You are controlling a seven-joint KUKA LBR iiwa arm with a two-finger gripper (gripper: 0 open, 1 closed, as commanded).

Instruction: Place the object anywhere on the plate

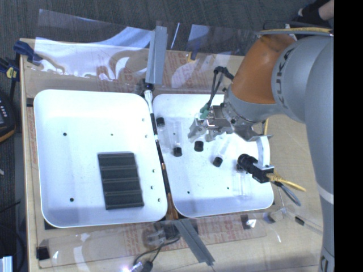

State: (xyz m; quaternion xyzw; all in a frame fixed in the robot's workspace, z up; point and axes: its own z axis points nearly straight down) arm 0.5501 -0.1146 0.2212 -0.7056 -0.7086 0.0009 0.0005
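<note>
The plate (120,180) is a dark, ribbed rectangle lying flat in the left bin (68,112), toward its front right. Several small black pieces lie in the right bin (198,200): one near its left wall (160,120), one lower down (177,151), one in the middle (198,145) and one to the right of that (217,161). My gripper (204,127) hangs over the upper middle of the right bin. It is just above the middle black piece and far from the plate. Nothing shows held in it.
A raised divider (157,152) separates the two bins. The grey arm with its orange band (266,78) covers the right bin's far right corner. A metal bar (156,52) stands behind the bins. The left bin's floor around the plate is bare white.
</note>
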